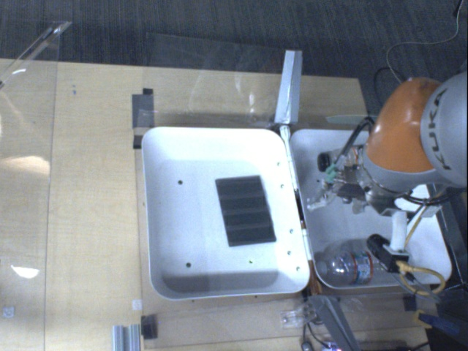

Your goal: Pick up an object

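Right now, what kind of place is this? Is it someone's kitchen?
Probably a robot lab, not a kitchen. A grey and orange robot arm reaches over the right bin, beside the left bin, on a wooden bench.

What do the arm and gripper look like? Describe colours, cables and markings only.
The arm is grey with a rounded orange band above the wrist; dark letters, partly cut off, run along the grey shell. Thin black cables loop from the orange band down to the gripper, which is small, metallic grey, with a touch of green.
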Controlling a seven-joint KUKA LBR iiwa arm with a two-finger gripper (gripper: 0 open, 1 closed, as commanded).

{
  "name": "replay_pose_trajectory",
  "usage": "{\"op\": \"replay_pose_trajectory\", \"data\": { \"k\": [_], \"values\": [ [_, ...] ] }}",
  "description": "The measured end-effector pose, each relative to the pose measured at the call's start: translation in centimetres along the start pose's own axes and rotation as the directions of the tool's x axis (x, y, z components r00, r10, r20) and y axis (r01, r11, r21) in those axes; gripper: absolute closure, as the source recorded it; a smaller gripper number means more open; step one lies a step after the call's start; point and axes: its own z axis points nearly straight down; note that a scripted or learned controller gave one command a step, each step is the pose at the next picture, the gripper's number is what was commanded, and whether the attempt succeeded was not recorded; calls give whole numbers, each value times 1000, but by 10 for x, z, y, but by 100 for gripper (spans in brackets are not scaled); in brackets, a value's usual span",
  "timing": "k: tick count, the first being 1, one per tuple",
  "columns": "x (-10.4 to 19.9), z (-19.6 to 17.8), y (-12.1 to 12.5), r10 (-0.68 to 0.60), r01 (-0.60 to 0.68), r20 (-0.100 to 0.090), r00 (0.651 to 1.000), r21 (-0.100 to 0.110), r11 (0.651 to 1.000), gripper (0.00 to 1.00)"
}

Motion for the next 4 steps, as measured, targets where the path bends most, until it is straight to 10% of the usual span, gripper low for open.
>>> {"op": "replay_pose_trajectory", "data": {
  "k": [1, 2, 3, 4],
  "values": [
    [-23, -1, 109, -126, 126, 1, 992, -1, 992, 0],
    [-54, 97, 158, -114, 114, 2, 993, -5, 993, 0],
    [-124, 97, 165, -246, 246, -1, 969, 0, 969, 0],
    [-123, 84, 168, -253, 253, 6, 967, -10, 967, 100]
  ]
}}
